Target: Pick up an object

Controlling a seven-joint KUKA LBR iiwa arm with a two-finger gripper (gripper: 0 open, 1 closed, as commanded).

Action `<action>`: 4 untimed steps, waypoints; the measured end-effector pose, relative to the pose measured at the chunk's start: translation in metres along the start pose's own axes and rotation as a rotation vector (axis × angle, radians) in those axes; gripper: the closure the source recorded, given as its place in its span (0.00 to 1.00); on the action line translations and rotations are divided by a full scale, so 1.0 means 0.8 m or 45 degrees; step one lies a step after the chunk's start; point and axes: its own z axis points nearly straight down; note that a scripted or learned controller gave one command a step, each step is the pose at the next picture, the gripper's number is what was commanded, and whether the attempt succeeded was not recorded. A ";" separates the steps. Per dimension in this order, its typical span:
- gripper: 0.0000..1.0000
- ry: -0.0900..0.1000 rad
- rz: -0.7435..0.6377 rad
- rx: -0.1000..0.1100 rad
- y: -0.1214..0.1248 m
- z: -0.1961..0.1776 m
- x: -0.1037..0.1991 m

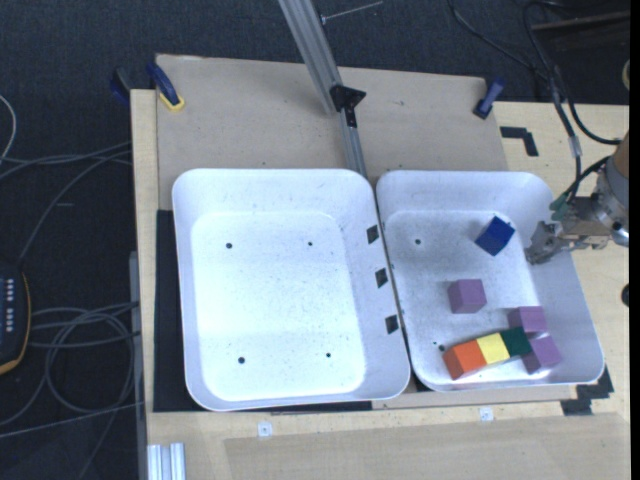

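The right bin holds several blocks. A blue cube lies near its far right side. A purple cube sits in the middle. Two more purple blocks lie at the near right, beside a bar of orange, yellow and green blocks along the near wall. My gripper hangs over the bin's right rim, just right of the blue cube and apart from it. I see nothing held in it.
The left bin stands beside the right one, with black clips along the shared wall. A metal rail slants across the board behind the bins. Blue clamps grip the board's far corners. Cables lie at the left.
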 end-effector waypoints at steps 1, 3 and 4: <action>1.00 0.003 0.001 0.009 0.001 -0.001 0.000; 1.00 0.007 -0.006 0.009 0.026 0.000 0.128; 1.00 0.008 -0.008 0.010 0.036 -0.003 0.209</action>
